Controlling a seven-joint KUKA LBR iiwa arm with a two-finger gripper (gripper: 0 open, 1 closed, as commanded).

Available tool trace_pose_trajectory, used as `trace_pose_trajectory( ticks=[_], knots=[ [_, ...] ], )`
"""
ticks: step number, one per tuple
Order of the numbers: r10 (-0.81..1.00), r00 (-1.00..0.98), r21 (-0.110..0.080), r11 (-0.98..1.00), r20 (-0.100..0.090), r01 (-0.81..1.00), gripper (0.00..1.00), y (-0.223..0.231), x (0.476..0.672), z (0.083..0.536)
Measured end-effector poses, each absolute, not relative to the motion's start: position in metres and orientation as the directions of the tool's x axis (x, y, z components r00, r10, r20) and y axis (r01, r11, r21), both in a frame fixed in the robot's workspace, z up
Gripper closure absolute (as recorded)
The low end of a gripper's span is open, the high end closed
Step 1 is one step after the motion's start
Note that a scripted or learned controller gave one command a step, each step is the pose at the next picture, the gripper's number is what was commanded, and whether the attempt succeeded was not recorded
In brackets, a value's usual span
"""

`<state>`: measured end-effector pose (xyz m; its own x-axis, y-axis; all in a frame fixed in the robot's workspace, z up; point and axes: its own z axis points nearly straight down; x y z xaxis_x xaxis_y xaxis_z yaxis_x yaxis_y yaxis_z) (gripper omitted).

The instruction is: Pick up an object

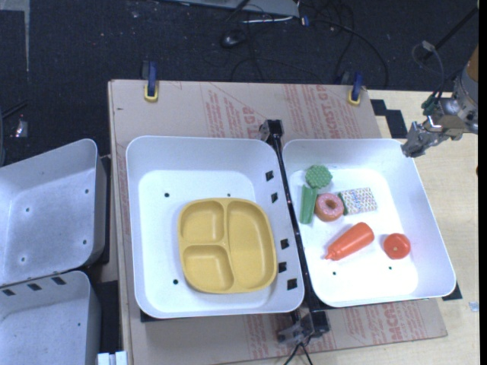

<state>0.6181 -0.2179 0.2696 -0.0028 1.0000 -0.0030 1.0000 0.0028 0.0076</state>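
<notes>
The gripper [417, 144] hangs over the upper right corner of the right bin [396, 284], near its rim; whether its fingers are spread or pressed together I cannot tell. Nothing sits between them.

Below and to the left of the gripper, five toy foods lie in that bin: one orange carrot [351, 241] lying at a slant, one round red tomato [396, 245] just to its right, one pink-iced donut [329, 207], one small speckled block [359, 200] touching the donut on the side nearer the gripper, and one green broccoli [313, 190] with a long stem, the farthest of them from the gripper.

Farther left again, the left bin [152, 166] holds one yellow plate [227, 245] with three sections.
</notes>
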Motion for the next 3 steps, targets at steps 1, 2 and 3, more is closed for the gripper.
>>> trace_pose_trajectory(
  ticks=[1, 2, 3],
  knots=[
    [1.000, -0.008, 0.001, 0.008, 0.001, 1.000, 1.00, -0.169, 0.619, 0.274],
    [1.000, -0.008, -0.001, 0.008, 0.002, 1.000, 1.00, -0.114, 0.620, 0.258],
    [1.000, -0.007, -0.001, 0.007, 0.001, 1.000, 1.00, -0.070, 0.617, 0.257]
  ],
)
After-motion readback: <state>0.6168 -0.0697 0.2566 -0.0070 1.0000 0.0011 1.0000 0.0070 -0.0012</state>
